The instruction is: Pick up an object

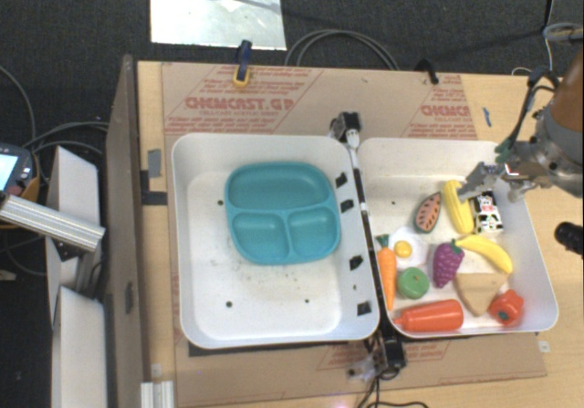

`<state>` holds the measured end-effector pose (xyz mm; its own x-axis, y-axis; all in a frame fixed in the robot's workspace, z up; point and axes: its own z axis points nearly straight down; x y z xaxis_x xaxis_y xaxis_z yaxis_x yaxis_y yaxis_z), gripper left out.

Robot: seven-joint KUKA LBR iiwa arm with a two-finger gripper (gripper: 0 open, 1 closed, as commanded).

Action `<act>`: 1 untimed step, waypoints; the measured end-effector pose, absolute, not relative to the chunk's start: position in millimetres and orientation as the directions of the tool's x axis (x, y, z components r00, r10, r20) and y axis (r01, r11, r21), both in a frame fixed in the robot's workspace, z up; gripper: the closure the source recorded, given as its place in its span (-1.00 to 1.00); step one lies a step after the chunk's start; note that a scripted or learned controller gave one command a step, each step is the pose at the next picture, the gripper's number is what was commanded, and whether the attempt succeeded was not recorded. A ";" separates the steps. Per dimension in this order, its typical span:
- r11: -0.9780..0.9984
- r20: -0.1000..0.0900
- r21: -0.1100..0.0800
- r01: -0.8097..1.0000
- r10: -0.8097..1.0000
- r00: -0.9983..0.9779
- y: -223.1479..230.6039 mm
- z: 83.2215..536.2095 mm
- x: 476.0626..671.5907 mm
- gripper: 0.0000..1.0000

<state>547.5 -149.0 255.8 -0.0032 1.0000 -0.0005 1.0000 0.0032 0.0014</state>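
The right bin (pixel 401 164) holds several toy foods. There is a watermelon slice (pixel 427 212), a yellow corn cob (pixel 456 205), a black-and-white carton (pixel 489 214), a banana (pixel 486 252), purple grapes (pixel 445 262), a fried egg (pixel 403 246), a carrot (pixel 387 275), a green fruit (pixel 413 283), a red sausage (pixel 429 315), a tan bread slice (pixel 478 290) and a red pepper (pixel 506 306). My gripper (pixel 497 183) hangs over the bin's far right part, just above the carton and right of the corn. It looks open, with nothing between its fingers.
The left bin (pixel 205 214) holds a teal divided plate (pixel 281 213). A black clip strip (pixel 356 214) runs along the wall between the two bins. Cardboard (pixel 274 100) lies under both bins, and cables trail behind the bench.
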 end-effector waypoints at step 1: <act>0.003 -0.002 0.009 1.000 1.000 -0.003 -150.2 98.0 539.8 -1.00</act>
